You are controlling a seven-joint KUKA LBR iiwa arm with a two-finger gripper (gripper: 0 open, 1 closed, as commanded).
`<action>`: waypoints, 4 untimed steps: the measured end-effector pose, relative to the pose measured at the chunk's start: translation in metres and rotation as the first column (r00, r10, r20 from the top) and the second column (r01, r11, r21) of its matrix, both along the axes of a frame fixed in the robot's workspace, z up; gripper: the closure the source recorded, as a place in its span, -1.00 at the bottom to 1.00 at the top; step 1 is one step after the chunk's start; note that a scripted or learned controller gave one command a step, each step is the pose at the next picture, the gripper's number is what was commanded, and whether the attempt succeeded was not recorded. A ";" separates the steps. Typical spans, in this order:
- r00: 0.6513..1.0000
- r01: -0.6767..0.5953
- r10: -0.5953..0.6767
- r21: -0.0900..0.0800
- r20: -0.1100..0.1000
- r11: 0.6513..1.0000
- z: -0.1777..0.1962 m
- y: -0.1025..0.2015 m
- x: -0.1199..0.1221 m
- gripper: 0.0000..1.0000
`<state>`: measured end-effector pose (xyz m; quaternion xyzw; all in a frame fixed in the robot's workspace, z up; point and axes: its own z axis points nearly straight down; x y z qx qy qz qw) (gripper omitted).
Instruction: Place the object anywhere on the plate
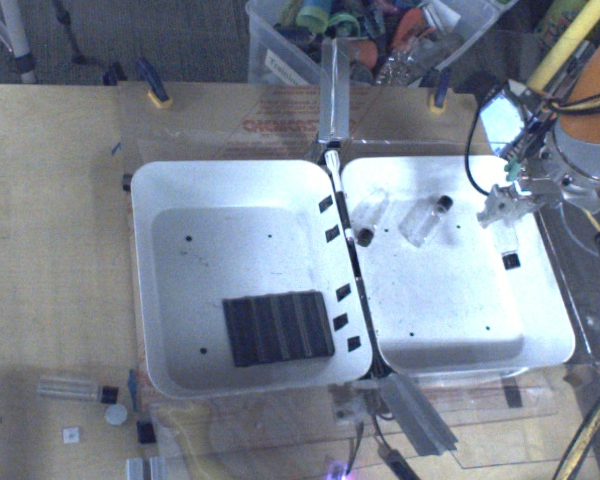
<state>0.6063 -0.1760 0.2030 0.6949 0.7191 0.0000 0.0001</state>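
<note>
Left bin [160, 298]: the dark ribbed plate [278, 328] lies flat toward the near wall, nothing on it yet.

Divider [345, 258]: a rail with black tabs runs between the bins.

Right bin [540, 338]: two clear vials here, one [368, 211] just beside the divider, the black-capped one [426, 220] near the middle. The object hasn't been picked.

Gripper [502, 206]: over the right bin's far right corner, well apart from both vials. Whether it's open, I cannot tell; nothing visible in its grasp.

Risk: clear, round vials look likely to roll or squirt from a pinch, and the one by the divider leaves little room.
</note>
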 end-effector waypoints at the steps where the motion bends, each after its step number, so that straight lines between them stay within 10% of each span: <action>1: 0.798 -0.603 0.603 -0.004 0.004 0.798 0.015 0.029 0.060 1.00; 2: 0.847 -0.531 0.531 0.001 -0.001 0.847 0.043 0.157 0.035 1.00; 3: 0.782 -0.623 0.623 -0.001 0.003 0.782 0.157 0.267 0.051 1.00; 4: 0.675 -0.738 0.738 -0.005 0.004 0.675 0.233 0.191 0.037 1.00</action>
